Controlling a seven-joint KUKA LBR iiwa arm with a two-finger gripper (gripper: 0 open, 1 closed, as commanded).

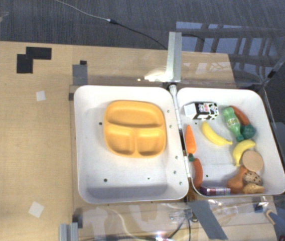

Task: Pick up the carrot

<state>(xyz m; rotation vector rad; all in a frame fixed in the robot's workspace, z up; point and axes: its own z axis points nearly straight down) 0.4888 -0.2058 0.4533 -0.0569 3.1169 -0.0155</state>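
An orange carrot (189, 138) lies lengthwise against the left wall of the right bin (268, 115), narrow end pointing to the back. Just in front of it lies a redder, carrot-shaped piece (197, 171) with a small green tip where the two nearly meet. A third orange-red piece (241, 116) rests at the back right beside a green bottle (231, 120).
The right bin also holds a milk carton (201, 110), two bananas (215, 134) (242, 148), a dark green piece (248, 131), a round brown disc (252, 160), a cookie (253, 178) and a purple marker (216, 190). A yellow divided plate (134, 128) sits in the left bin (90, 149).
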